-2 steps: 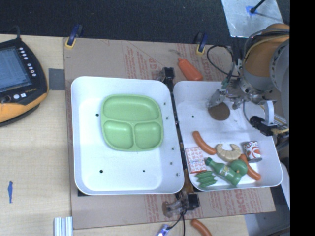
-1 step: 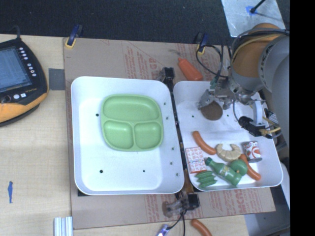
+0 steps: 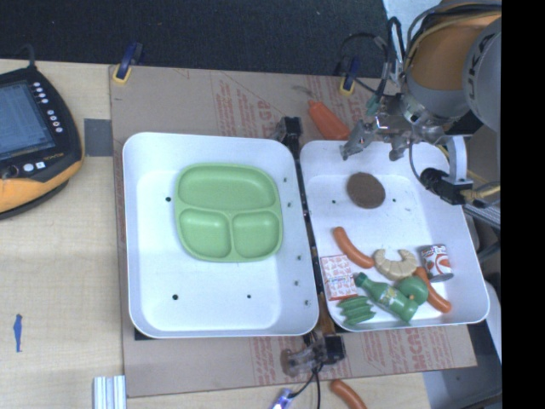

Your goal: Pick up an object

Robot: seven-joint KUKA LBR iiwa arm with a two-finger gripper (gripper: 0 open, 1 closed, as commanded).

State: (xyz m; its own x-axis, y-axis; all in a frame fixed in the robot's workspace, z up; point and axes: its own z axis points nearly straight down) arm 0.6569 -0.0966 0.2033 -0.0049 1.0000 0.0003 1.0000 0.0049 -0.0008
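Gripper (image 3: 375, 146) spread wide, holding nothing, above the brown patty (image 3: 366, 191) in the right bin (image 3: 470, 245) — drop straight down, centre both fingers, then close.

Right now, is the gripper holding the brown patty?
No. The brown patty lies flat on the right bin floor, below the open gripper, untouched.
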